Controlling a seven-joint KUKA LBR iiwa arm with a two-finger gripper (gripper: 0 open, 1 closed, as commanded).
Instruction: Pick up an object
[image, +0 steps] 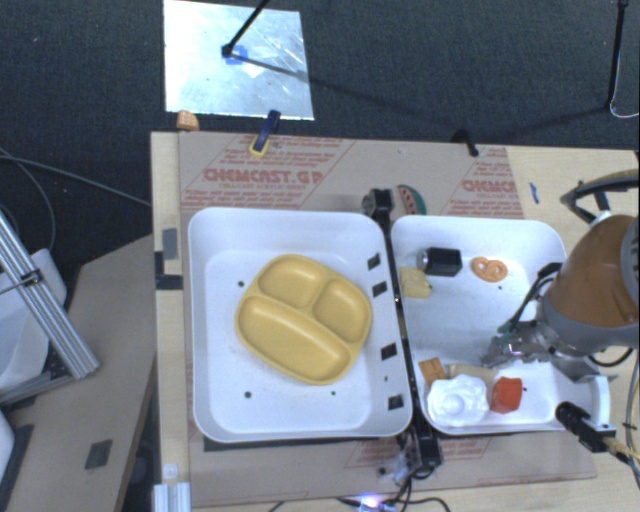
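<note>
The pincer (505, 350) hangs low in the right shallow white bin (530, 240), just above the small red plastic piece (507, 394) beside the white fried-egg toy (455, 400), probably lining up a grasp; its spread I cannot tell.

red object (507, 394), right bin's (540, 240) near edge

The grey arm (600, 290), orange-banded above the wrist, reached in from the right edge. Its gripper (503, 352) pointed down and leftward, ahead of the wrist.
</note>
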